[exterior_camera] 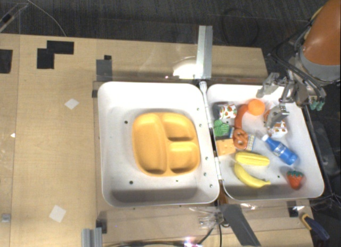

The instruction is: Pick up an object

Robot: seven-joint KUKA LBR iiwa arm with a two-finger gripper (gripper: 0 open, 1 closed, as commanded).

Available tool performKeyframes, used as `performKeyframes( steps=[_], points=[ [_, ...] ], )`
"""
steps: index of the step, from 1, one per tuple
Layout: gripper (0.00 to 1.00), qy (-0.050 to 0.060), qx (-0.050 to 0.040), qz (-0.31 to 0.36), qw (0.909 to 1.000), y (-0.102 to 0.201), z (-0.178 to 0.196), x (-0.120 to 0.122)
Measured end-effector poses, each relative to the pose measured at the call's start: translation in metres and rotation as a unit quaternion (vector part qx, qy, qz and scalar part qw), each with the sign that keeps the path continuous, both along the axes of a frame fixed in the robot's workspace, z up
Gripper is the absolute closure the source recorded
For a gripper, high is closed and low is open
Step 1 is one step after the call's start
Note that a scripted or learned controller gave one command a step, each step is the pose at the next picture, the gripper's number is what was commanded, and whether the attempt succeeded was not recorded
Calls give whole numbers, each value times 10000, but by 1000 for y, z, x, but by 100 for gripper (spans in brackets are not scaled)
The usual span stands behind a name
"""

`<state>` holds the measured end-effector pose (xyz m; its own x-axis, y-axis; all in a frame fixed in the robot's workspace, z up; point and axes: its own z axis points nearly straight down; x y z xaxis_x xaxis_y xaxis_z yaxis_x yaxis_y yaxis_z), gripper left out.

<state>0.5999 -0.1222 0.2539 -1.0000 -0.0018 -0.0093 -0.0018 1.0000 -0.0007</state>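
My gripper (pixel 275 117) hangs over the back right part of the right bin (pixel 314 150), reaching in from the right. Just below its tip lies a small white and red packet (pixel 279 129); I cannot tell whether they touch. An orange ball (pixel 256 106) sits to the gripper's left, beside a dark orange round thing (pixel 244 117). Further forward lie a blue bottle (pixel 281 151), two bananas (pixel 251 167), a strawberry (pixel 295 178), a pretzel (pixel 240 138), a tan cracker square (pixel 226 146), a green piece (pixel 222 129) and a spotted white carton (pixel 227 112).
The left bin (pixel 112 150) holds a yellow divided tray (pixel 164 142). A metal post (pixel 204 54) stands behind the seam between the bins. The wooden bench (pixel 48 150) stretches to the left.
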Motion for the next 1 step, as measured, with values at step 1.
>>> performKeyframes(
  steps=[1],
  points=[
    [0, -12, -7, 116, 9999, -15, 2, 17]
  ],
)
